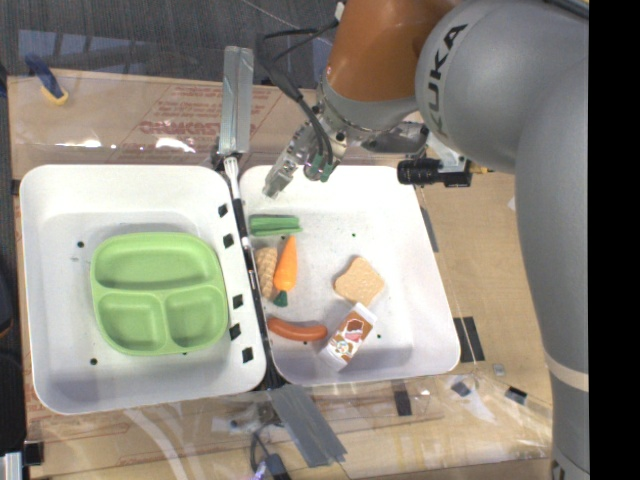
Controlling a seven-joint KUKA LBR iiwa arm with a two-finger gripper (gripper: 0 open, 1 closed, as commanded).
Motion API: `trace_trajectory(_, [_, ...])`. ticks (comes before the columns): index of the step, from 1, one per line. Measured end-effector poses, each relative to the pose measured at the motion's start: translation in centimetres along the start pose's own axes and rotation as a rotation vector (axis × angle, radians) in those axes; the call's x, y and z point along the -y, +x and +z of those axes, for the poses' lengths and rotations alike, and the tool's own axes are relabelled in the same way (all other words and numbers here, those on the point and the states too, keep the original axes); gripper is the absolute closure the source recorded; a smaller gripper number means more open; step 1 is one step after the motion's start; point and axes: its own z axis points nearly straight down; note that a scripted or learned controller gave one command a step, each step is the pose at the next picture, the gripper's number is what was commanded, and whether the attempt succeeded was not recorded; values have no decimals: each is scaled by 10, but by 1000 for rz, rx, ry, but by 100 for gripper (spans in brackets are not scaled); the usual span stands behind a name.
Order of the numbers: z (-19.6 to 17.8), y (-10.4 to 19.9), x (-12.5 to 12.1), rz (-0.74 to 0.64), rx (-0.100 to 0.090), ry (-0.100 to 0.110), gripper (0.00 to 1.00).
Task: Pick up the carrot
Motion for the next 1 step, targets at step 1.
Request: trace_trajectory(1, [27, 7, 1, 55, 0, 0, 100])
